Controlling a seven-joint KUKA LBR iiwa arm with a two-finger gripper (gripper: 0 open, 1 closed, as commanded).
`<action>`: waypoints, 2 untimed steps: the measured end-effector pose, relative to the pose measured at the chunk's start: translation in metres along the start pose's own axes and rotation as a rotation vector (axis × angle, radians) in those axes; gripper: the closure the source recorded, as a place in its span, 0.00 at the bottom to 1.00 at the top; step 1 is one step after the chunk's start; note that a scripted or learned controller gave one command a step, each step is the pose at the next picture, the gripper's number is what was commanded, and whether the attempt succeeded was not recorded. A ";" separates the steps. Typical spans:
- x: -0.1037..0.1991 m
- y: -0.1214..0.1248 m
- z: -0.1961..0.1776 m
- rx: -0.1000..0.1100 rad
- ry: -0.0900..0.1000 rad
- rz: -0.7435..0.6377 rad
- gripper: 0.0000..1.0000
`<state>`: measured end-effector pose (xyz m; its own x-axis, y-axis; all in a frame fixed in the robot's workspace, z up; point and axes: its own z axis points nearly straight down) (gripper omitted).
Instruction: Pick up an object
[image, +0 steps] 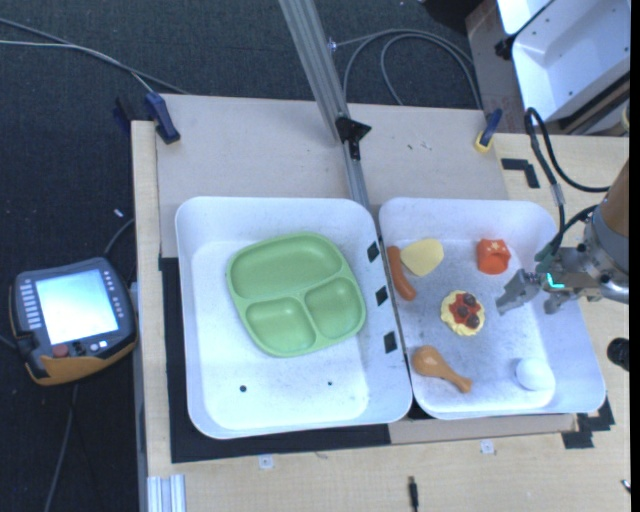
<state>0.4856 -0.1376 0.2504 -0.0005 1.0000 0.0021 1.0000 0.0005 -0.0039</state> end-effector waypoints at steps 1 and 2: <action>0.000 0.001 -0.001 -0.002 0.000 0.000 0.00; -0.004 -0.002 0.061 0.004 0.001 0.002 0.00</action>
<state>0.4832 -0.1419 0.1895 0.0014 1.0000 0.0035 1.0000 -0.0013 -0.0078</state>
